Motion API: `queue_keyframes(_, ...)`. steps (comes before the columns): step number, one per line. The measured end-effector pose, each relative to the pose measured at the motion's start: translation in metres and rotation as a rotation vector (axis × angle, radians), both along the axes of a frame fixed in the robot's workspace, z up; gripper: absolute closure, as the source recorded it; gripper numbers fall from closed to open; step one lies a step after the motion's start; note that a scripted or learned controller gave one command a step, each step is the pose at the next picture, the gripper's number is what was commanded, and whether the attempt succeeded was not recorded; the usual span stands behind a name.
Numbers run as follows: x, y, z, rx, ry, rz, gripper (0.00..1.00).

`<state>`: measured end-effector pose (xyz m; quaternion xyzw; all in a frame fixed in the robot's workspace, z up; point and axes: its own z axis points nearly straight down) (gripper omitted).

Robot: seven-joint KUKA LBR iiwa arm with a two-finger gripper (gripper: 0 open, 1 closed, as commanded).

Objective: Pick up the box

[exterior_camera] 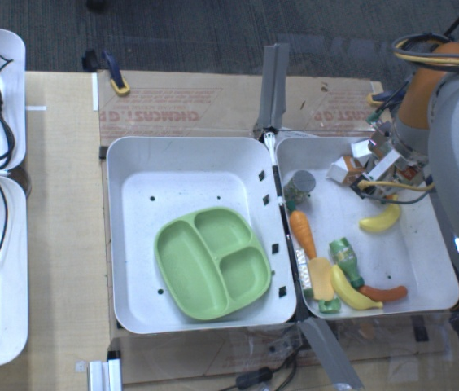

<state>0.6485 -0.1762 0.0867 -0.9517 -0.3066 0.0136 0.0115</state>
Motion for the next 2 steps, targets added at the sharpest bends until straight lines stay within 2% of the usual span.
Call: queue_keyframes(2, -0.0001, -0.0003, 0.0, 0.0, 0.0, -0.001, 0.0)
